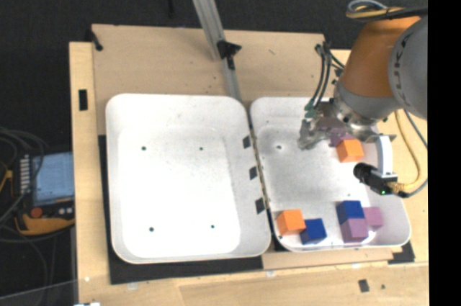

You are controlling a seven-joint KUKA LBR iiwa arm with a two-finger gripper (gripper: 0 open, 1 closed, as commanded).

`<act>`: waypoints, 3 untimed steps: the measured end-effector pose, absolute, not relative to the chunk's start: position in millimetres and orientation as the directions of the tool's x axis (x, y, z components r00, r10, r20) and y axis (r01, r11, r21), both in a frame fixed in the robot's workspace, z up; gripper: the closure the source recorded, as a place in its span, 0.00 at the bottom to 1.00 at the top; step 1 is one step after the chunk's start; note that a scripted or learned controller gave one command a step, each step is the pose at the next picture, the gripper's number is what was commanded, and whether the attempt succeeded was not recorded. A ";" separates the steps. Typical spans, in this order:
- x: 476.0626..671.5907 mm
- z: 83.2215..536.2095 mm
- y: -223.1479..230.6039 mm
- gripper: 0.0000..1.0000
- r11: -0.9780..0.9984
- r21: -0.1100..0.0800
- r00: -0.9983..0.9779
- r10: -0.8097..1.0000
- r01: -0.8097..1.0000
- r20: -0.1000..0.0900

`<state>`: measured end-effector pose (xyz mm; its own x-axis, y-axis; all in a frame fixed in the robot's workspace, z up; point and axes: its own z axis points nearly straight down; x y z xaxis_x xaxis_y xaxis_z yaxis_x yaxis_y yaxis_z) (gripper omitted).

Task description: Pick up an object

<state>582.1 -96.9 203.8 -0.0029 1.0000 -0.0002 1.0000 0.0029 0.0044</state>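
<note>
Worktop [187, 52]: tan board carrying two shallow white bins.
Hand [311, 133]: low in right white bin [288, 175], far side; finger spread cannot tell.
Blocks: orange foam cube [351, 150] just right of hand; orange cube [291, 221], blue cube [313, 230], purple cube [354, 229] near edge.

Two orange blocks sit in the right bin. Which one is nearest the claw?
The orange block at the bin's far side, right beside the claw. The other orange block lies at the near edge, touching a blue block.
</note>
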 end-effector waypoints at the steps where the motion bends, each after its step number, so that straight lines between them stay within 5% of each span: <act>1: 576.2 204.0 -40.5 1.00 0.005 0.001 -0.005 1.000 1.000 0.001; 3: 555.4 238.5 60.3 1.00 0.010 0.003 -0.010 1.000 1.000 0.003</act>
